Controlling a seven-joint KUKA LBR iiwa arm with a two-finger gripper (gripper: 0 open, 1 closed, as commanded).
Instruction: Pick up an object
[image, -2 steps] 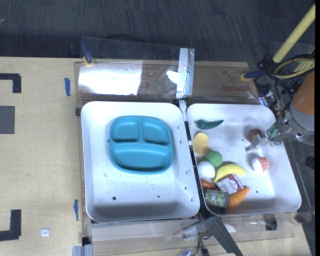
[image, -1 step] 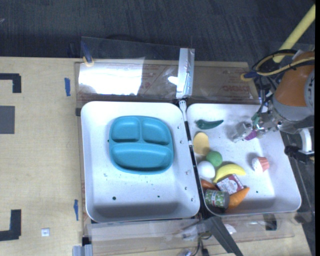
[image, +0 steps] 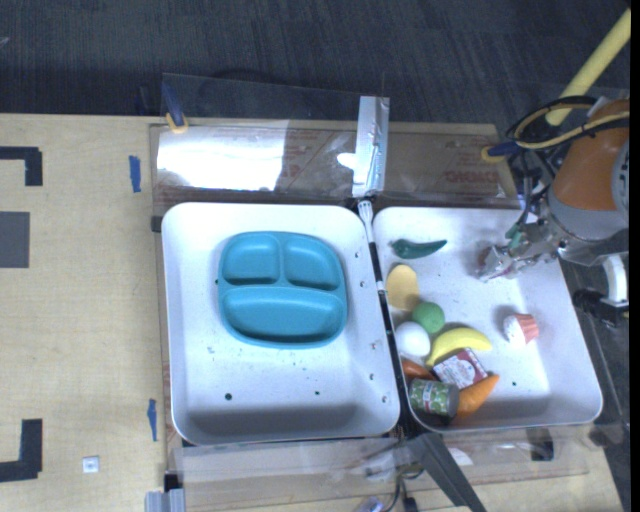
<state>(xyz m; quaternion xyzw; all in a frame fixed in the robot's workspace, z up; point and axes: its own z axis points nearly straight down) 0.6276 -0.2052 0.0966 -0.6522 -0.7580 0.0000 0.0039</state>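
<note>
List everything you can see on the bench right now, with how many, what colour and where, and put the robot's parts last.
Bins: 2, white, side by side on the bench.
Divided plate: 1, blue, middle of left bin.
Pepper-like toy: 1, dark green, top of right bin.
Pear-like toy: 1, pale yellow, right bin's left side.
Ball: 1, green, below it.
Egg: 1, white, beside the ball.
Banana: 1, yellow, right bin centre.
Carrot: 1, orange, bottom of right bin.
Can: 1, green label, bottom left corner.
Small item: 1, red and white, alone on right side.
Gripper: 1, grey, top right of right bin.
</note>
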